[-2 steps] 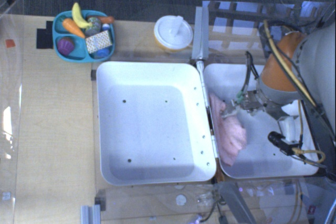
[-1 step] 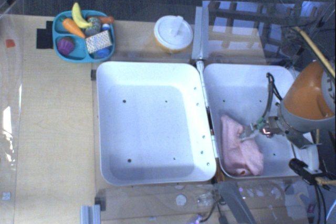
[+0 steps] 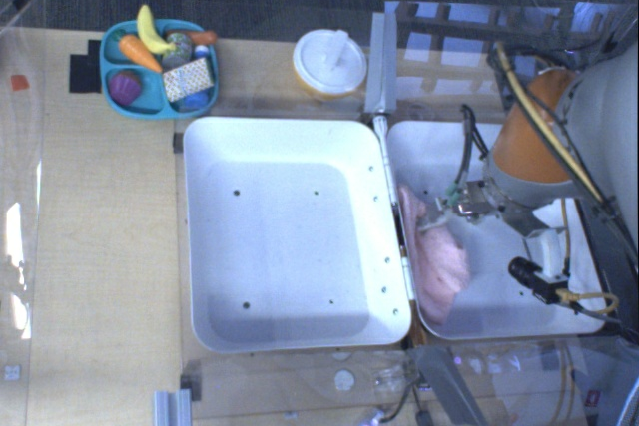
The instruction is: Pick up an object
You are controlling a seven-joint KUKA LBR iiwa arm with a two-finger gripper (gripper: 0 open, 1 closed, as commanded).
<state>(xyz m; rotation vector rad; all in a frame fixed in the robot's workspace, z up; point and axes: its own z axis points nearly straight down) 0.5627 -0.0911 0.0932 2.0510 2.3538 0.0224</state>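
A pink soft cloth-like object lies along the left side of the right bin, close to the wall between the two bins. My gripper reaches in from the right and hangs just over the upper part of the pink object, touching or nearly touching it. The arm's grey body and orange band sit above the right bin's far right half and hide that part of the floor.
The left bin stands beside the right one, sharing a middle wall. Behind the bins, on the bench, are a blue tray with toy food and a white lidded bowl. A metal frame stands at the back right.
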